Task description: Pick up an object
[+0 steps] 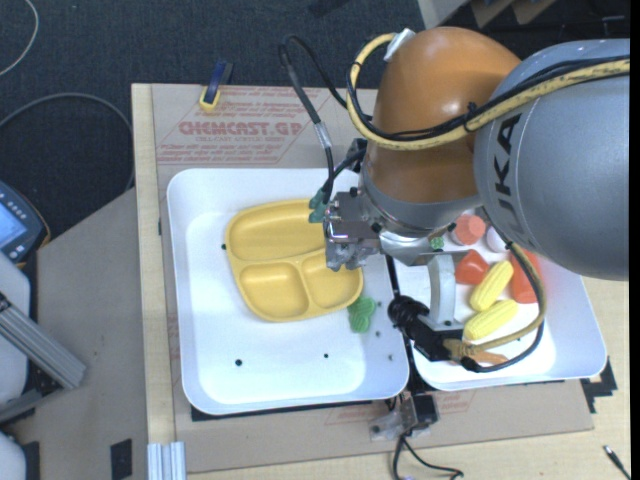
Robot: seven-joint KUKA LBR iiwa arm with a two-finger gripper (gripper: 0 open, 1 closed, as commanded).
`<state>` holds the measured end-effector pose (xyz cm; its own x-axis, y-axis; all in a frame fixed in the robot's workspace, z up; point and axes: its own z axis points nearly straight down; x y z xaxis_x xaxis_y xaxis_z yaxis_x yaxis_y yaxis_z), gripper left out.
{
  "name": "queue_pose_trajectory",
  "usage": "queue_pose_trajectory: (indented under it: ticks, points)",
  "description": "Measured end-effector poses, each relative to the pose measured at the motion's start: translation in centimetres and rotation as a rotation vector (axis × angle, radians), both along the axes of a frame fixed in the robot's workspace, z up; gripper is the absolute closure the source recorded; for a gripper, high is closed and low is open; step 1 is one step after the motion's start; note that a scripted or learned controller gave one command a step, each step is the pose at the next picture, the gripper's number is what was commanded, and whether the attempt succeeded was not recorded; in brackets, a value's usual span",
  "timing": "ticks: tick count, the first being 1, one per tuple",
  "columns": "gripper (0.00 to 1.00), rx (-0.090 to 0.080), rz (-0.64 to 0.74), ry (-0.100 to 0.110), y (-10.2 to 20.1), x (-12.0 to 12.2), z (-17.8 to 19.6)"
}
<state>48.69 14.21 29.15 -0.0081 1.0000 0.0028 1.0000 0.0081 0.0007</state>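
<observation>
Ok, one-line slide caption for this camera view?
KUKA arm's gripper over the yellow divided tray in the left bin; toy corn in the right bin.

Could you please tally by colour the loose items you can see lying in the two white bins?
Yellow: 3, the yellow plastic divided tray and two yellow toy corn cobs.
Green: 1, the small green toy piece.
Orange-red: 3 partly hidden pieces; the arm may cover more.
Total visible: 7.
</observation>
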Motion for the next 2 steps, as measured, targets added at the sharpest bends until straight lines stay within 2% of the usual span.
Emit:
queue_pose_trajectory:
  ticks: [1,2]
  points:
    - [1.00,-0.006,-0.021,0.005,-11.2,-0.8,-1.8]
    - [1.00,0.001,0.004,0.009,1.6,-1.0,-5.4]
